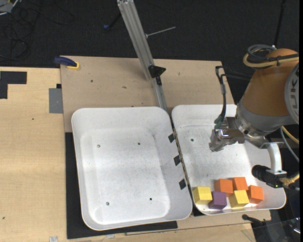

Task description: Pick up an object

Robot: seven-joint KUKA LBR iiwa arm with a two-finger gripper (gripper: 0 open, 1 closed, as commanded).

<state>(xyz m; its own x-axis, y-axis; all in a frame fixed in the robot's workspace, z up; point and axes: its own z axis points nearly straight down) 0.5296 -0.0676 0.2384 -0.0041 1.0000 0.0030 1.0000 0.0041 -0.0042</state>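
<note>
Your gripper (218, 140) hangs over the middle of the right bin (202, 117); whether it is open or shut, you cannot tell. The blocks (230, 192) sit packed in that bin's near corner, well apart from it. They touch one another and crowd the wall, so a descent there may jam on a neighbour or the rim, or nudge blocks aside and close on nothing.
</note>
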